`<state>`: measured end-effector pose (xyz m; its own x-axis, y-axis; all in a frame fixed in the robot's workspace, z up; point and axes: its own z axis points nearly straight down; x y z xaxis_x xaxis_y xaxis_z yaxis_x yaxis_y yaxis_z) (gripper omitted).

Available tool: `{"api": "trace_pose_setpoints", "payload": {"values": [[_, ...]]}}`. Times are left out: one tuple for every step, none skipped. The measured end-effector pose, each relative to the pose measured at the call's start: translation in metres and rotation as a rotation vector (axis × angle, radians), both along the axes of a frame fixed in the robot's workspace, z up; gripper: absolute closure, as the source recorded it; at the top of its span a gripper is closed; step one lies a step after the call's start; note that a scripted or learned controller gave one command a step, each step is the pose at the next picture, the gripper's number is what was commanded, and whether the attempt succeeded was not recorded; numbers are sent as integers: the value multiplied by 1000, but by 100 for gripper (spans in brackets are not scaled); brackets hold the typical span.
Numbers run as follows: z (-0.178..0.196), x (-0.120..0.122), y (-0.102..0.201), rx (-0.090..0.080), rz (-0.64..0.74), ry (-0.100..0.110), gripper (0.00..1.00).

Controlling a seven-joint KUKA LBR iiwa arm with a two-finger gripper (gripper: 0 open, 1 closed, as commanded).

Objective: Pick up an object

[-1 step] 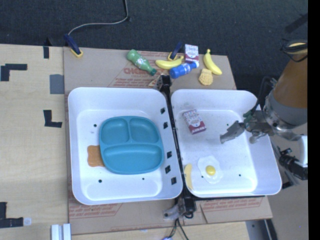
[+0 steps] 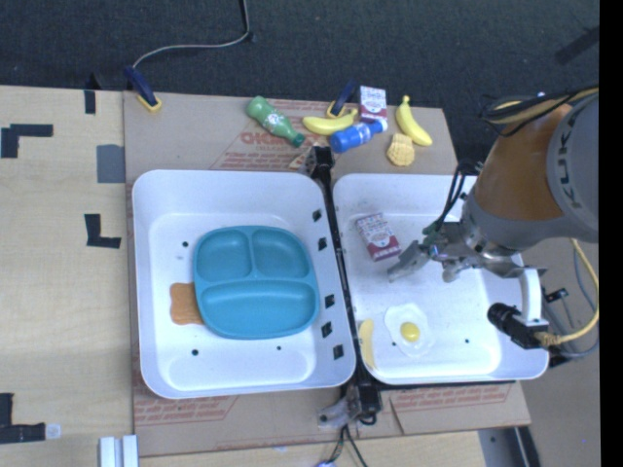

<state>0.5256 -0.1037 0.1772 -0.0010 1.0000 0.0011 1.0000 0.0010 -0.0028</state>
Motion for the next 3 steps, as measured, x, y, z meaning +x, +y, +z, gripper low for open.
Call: {"api": "trace_pose_setpoints", "payload": {"values": [[-91, 41, 9, -1, 0, -7, 0], [-91, 83, 2, -2, 0, -6, 0], [-82, 83, 1, -2, 0, -7, 100]]}}
